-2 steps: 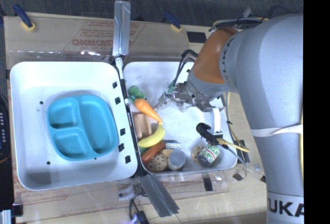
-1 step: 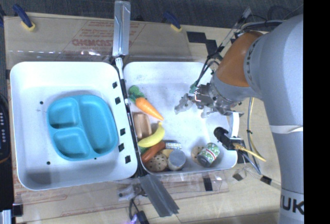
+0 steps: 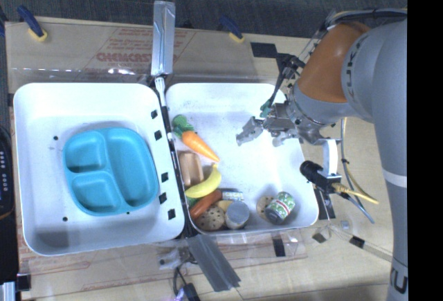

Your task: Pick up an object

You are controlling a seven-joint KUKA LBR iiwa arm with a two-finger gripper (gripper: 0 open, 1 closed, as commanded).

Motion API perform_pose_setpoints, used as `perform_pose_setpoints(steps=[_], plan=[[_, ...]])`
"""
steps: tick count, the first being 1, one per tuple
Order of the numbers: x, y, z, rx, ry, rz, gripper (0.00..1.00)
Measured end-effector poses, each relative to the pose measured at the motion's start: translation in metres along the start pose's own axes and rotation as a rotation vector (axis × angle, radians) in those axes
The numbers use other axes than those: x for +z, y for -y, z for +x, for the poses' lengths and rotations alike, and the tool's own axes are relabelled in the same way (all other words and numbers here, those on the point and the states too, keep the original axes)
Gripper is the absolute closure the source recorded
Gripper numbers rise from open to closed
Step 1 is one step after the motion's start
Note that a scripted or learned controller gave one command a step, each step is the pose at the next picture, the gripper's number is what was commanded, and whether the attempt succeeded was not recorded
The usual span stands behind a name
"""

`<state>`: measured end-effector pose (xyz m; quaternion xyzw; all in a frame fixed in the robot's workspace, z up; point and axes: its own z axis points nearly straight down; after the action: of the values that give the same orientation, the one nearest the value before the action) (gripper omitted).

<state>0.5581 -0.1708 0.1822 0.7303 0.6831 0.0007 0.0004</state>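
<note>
We look down on a wooden bench [image 3: 83,43] bearing two shallow white bins, and we take the right bin [image 3: 228,95] as our landmark. Left of it, the other bin [image 3: 28,120] holds a blue divided tray [image 3: 111,170]. Inside the right bin the pickable things crowd its left wall and near edge, likely where they came to rest after being dropped or pushed: a carrot [image 3: 196,141], a wooden block [image 3: 190,167], a banana [image 3: 205,184], a cookie [image 3: 210,217], a small silver can [image 3: 237,214] and a green-labelled can [image 3: 281,207]. The gripper [image 3: 249,133] hangs over the bin's bare middle, apart from all of them. Its fingers look slightly parted with nothing between them, touching no object, so we judge the pick is not yet made.
</note>
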Motion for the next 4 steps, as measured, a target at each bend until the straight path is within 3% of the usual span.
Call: perform_pose_setpoints(steps=[1, 2, 3, 4], plan=[[0.082, 0.011, 0.059, -0.159, 0.012, -0.014, 0.00], [0.075, 0.012, 0.061, -0.164, 0.007, -0.010, 1.00], [0.074, 0.011, 0.060, -0.162, 0.010, -0.011, 0.00], [0.091, -0.030, 0.035, -0.122, 0.000, 0.005, 0.00]])
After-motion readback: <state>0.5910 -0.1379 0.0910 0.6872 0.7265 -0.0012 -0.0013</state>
